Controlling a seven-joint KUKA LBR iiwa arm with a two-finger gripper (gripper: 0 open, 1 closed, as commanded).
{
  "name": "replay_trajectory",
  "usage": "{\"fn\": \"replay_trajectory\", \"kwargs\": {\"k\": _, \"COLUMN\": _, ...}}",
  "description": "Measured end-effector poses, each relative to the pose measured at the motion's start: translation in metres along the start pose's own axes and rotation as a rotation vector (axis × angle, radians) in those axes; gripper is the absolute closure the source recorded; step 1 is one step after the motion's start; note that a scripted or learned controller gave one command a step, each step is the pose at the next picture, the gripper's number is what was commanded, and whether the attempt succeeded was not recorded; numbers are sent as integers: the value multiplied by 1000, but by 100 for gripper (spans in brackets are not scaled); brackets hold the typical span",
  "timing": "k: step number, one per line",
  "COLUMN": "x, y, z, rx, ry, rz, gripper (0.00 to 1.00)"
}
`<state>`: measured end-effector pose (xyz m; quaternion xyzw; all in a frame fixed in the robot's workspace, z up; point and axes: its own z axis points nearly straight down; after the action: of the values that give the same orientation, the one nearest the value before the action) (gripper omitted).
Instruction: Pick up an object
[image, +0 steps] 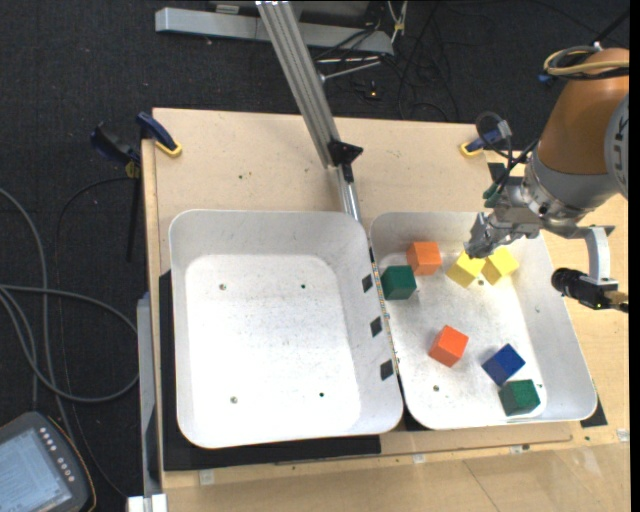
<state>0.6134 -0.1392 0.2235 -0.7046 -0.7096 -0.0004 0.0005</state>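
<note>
The right bin (560, 330) holds several coloured blocks. Two yellow blocks (464, 271) (501, 264) lie side by side near its far edge, and my gripper (481, 246) hangs right over the gap between them. An orange block (424, 256) and a green block (398, 282) sit to their left. Another orange block (449, 345) lies mid-bin. A blue block (503, 362) and a second green block (520, 397) rest near the front right corner.
The left bin (200, 240) stands beside the right one, with black clips along the shared wall. A metal pole (305, 85) slants in from the top. Blue-and-yellow clamps (160, 135) (485, 135) grip the bench's far corners.
</note>
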Motion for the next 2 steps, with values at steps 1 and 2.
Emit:
{"fn": "replay_trajectory", "kwargs": {"k": 1, "x": 56, "y": 2, "z": 8, "rx": 1, "ry": 1, "rz": -1, "gripper": 100}}
{"fn": "replay_trajectory", "kwargs": {"k": 2, "x": 114, "y": 8, "z": 14, "rx": 1, "ry": 1, "rz": -2, "gripper": 100}}
